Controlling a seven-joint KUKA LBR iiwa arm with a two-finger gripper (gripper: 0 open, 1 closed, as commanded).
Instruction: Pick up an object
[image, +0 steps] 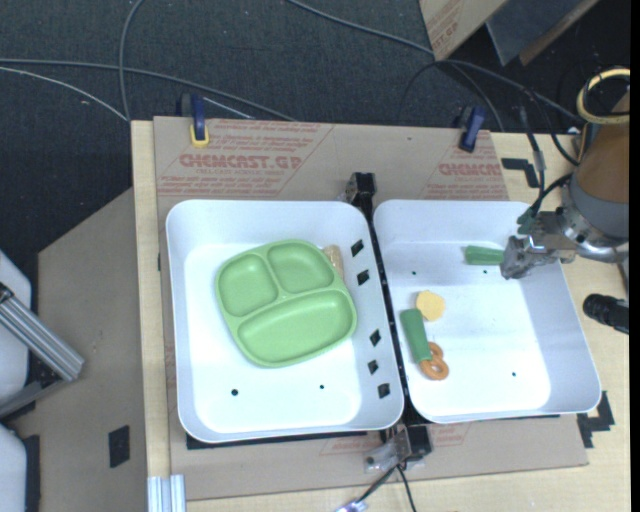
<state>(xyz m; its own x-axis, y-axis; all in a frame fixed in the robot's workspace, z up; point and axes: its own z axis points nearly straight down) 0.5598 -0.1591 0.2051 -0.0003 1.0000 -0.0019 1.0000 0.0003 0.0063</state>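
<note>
Red "CHEMCAST GP" lettering on the brown board behind both bins.

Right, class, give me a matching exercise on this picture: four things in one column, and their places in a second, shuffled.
Things:
1. Green plate
2. Yellow piece
3. Orange ring
4. Gripper

Places:
A. Right bin, near its front, by the lower end of the green stick
B. Over the far right part of the right bin, next to a green block
C. Middle of the left bin
D. Right bin, just right of the green stick's upper end

Pairs: 1-C, 2-D, 3-A, 4-B
</note>
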